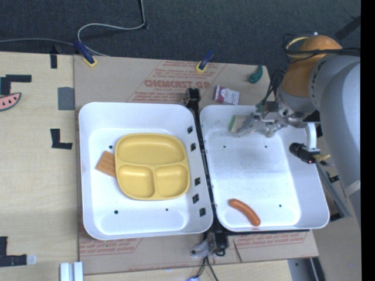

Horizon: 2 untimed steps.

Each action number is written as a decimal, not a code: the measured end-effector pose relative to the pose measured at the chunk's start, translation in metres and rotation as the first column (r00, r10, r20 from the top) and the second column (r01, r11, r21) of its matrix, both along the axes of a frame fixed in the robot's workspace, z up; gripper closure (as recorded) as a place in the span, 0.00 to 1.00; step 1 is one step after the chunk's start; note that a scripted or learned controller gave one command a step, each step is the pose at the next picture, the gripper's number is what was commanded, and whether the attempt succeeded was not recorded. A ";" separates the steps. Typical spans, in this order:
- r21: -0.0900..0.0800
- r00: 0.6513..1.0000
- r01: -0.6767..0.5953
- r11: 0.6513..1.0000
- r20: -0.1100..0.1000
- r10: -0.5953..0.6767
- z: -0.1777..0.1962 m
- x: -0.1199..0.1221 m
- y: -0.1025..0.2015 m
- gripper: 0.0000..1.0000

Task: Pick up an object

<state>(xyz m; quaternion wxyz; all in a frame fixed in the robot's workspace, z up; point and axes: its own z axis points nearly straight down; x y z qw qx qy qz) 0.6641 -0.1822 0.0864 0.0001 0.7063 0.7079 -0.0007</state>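
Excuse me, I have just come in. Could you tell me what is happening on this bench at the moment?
A grey robot arm reaches in from the right, and its gripper is at the far edge of the right bin, close to a small greenish object. Whether it actually holds that object cannot be told. An orange sausage lies near the front of the same bin. In the left bin sits a yellow divided tray, with a brown cracker-like piece tucked beside its left edge.
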 end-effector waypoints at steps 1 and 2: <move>-0.001 1.000 -0.002 1.000 -0.005 0.002 0.010 -0.001 0.000 1.00; -0.002 1.000 -0.002 1.000 -0.005 0.002 0.010 -0.001 0.000 0.00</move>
